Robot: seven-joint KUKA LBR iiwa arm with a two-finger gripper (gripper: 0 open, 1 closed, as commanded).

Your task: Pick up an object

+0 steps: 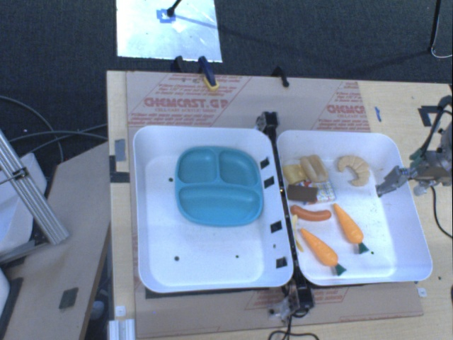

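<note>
Right bin (407, 257) edge, jaws (391, 182) low

Right bin (403, 257) contents: two orange toy carrots with green tips, one (320, 248) near the front, one (347, 224) just right of it, both lying diagonally. A red sausage (310, 214) lies flat beside them. Farther back: a tan croissant (353, 168), pale bread pieces (306, 170) and a brown block (302, 193).

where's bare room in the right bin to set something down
Free: the right bin floor right of the two carrots, below the gripper. Crowded: its left half, with croissant, hot dog and the other toy foods.
</note>
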